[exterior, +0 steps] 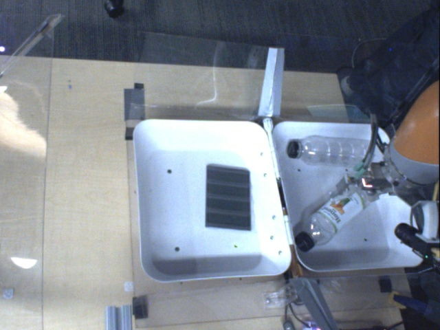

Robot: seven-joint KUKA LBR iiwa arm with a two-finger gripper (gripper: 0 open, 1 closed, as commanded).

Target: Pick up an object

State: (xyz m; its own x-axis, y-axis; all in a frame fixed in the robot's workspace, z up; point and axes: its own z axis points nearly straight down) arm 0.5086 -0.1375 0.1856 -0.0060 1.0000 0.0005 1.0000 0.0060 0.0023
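Overall, two white bins sit side by side on the pale wooden surface (75,205). The left bin (155,184) holds one item: a dark, ribbed rectangular pad (228,196) lying flat near its middle, long side running away from the camera.

The right bin (344,256) holds two clear plastic bottles. The rear bottle (326,149) lies on its side along the far wall, dark cap pointing toward the divider between the bins. The front bottle (330,218) lies diagonally, dark cap low and close to the near left corner of the bin, base raised toward the right. It carries a label with red and green print around its middle.

The arm (419,133) enters from the right, its orange band visible above the grey wrist. The gripper (369,179) is positioned over the right bin at the upper end of the front bottle, touching or just above its base. The contact point is partly masked by the wrist and cabling. Whether the gripper is parted or closed cannot be told from this angle, and a hold on the bottle cannot be confirmed.

A metal bracket (270,84) stands upright behind the junction of the two bins. Dark carpet (206,5) lies beyond the far edge of the surface.
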